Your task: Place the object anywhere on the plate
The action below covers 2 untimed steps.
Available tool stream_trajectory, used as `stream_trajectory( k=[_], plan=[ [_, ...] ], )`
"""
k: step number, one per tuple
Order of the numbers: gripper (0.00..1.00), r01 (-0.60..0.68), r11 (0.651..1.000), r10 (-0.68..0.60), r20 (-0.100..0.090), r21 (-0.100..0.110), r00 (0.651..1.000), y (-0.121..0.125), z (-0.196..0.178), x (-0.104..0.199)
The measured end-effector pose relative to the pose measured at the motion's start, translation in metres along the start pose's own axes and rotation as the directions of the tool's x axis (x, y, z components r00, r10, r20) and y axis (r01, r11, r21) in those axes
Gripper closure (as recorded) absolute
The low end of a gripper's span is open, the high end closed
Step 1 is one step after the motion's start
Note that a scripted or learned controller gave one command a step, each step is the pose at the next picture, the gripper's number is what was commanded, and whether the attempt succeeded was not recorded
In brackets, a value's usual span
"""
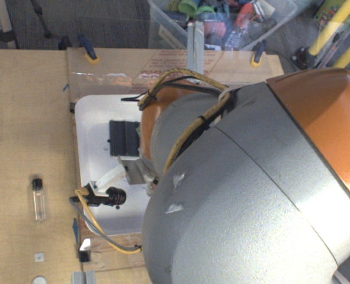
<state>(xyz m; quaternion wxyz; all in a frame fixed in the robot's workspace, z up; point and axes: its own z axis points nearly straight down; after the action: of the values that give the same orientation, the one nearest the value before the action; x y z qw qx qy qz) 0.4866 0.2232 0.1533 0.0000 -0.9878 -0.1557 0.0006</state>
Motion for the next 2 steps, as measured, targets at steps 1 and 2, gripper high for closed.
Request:
stream_trajectory(
  k=[1,2],
  plan=[
    [1.0,0.006,1.0,-0.006,0.001,0.0,1.0,0.015,0.048,0.047],
    [1.0,0.353,0.935,-0.353,-0.014,-0.001,0.935,0.04,0.062,-0.017]
  ],
)
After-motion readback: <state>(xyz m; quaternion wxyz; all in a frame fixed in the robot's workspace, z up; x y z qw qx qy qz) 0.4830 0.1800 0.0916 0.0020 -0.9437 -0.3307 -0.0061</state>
